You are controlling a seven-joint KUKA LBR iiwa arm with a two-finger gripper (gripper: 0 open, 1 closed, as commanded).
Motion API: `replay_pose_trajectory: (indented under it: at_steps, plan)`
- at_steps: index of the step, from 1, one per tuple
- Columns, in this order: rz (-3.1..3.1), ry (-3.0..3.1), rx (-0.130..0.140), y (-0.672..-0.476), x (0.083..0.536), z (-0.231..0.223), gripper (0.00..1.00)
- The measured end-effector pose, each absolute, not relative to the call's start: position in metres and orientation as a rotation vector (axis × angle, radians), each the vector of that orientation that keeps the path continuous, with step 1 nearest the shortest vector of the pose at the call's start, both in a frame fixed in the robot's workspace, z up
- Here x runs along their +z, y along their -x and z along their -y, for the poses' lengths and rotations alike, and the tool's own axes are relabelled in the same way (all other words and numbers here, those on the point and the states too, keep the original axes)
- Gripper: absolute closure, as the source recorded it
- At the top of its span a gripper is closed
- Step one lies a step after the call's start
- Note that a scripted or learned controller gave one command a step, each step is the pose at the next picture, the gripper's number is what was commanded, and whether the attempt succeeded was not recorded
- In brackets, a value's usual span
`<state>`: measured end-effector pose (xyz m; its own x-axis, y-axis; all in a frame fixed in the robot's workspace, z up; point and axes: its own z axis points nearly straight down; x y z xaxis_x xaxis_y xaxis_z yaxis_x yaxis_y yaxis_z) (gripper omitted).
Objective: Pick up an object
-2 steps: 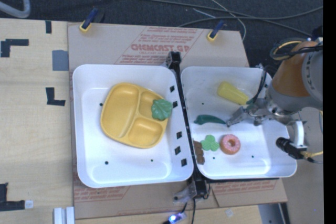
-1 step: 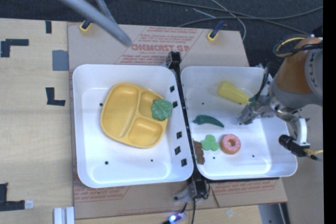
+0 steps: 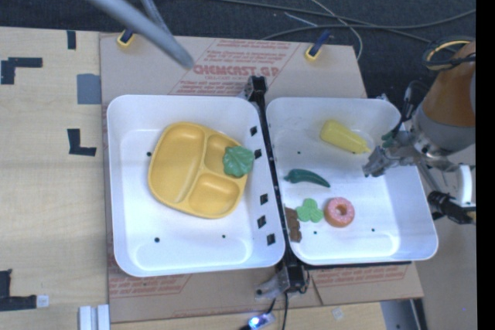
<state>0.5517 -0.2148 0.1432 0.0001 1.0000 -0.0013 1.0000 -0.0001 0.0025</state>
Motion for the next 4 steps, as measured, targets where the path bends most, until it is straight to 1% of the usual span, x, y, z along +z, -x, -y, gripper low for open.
replay_pose_trajectory:
  at_steps: [1,2,3,4]
  plan:
    - [-2.220,-2.217,0.002,-0.553,0.186,0.216,1.00]
    - [-2.219,-2.215,0.004,-0.559,0.249,0.218,1.00]
    - [-2.229,-2.215,0.001,-0.556,0.254,0.160,1.00]
    - [-2.230,-2.214,0.000,-0.558,0.257,0.099,1.00]
